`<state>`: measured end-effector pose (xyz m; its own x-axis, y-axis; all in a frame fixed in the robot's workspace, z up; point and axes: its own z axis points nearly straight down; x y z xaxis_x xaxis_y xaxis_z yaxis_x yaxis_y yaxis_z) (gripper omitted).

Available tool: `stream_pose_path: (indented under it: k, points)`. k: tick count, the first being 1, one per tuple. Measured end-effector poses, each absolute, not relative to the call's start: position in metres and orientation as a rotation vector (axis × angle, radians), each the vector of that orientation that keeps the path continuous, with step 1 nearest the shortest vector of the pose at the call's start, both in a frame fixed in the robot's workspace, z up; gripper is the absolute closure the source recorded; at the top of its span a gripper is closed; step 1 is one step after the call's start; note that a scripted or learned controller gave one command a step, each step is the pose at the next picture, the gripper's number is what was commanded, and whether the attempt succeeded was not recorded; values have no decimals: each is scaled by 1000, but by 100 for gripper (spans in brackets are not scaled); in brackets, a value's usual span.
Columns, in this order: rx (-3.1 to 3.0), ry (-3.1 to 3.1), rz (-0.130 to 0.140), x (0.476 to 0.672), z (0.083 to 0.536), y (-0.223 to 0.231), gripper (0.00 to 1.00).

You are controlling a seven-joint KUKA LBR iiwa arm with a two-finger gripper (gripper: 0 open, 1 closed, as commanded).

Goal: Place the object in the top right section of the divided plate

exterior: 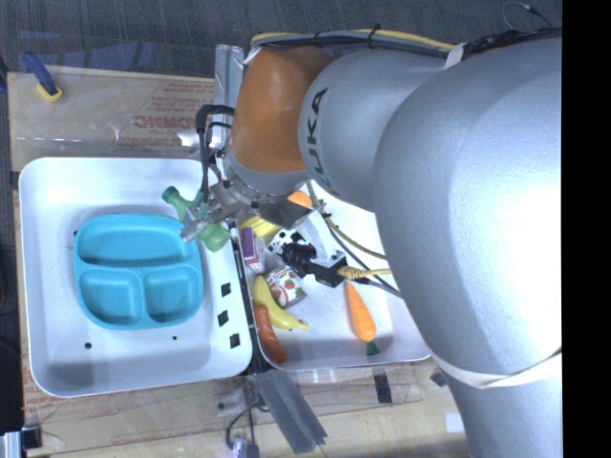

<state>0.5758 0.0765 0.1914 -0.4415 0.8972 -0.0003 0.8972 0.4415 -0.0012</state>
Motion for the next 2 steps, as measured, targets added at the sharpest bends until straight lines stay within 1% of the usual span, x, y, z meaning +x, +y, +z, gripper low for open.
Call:
stream_pose_path:
  k: [1,2]
  points:
    - [-1191,-2907,0,640,169,145,100]
    - [-1065,-2970,-15,565,111,150,100]
